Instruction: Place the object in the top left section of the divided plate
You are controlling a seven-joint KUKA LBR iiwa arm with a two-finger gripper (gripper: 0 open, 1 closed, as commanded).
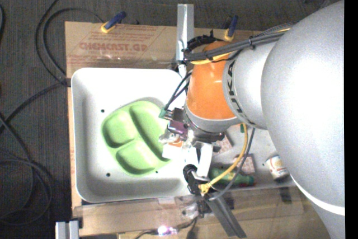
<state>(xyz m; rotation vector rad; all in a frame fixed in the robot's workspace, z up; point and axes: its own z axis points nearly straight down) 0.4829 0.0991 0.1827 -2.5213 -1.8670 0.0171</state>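
Note:
A light green divided plate [133, 136] with three sections lies tilted in the left white bin [84, 120]. The grey arm with its orange band [210, 92] hangs over the seam between the two bins. Below the band, my gripper [177, 137] sits at the plate's right rim, mostly hidden by the wrist and cables. A small white and orange piece [170, 146] shows just under it against the plate's edge. I cannot tell whether that piece is held or what it is.
The right bin is largely covered by the arm. In it I see a green item [241, 179], a small white container [275, 165] and flat packets [246, 164]. A yellow cable [229, 168] loops below the wrist. A metal post [185, 25] stands behind the bins.

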